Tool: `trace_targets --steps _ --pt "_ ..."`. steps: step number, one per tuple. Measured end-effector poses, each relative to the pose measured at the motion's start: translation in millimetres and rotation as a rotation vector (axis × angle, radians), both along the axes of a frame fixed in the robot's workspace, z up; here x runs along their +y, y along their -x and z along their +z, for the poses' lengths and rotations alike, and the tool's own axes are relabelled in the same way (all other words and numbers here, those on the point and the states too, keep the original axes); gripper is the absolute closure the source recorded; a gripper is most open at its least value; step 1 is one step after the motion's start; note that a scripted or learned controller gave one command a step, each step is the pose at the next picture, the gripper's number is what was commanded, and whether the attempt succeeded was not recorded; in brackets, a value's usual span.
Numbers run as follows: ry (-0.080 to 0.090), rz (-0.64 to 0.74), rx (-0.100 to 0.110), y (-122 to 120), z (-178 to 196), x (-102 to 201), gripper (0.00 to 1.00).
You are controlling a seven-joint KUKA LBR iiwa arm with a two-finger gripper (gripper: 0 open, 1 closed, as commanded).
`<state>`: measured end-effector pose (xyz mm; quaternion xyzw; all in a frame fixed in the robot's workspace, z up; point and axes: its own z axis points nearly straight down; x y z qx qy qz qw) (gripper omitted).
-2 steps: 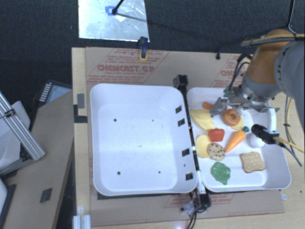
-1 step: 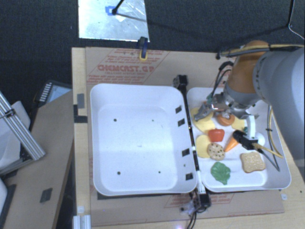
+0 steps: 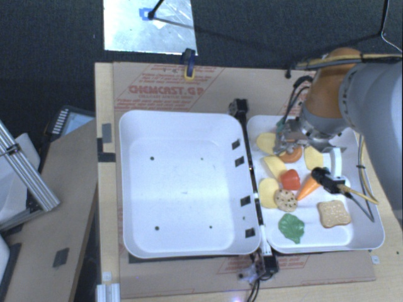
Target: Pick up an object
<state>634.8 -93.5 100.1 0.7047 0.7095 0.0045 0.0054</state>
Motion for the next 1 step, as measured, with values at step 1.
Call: trace_targets --steps 1 --pt "-0.002 -0.007 0.014 71.3 1.2 4.6 1.00"
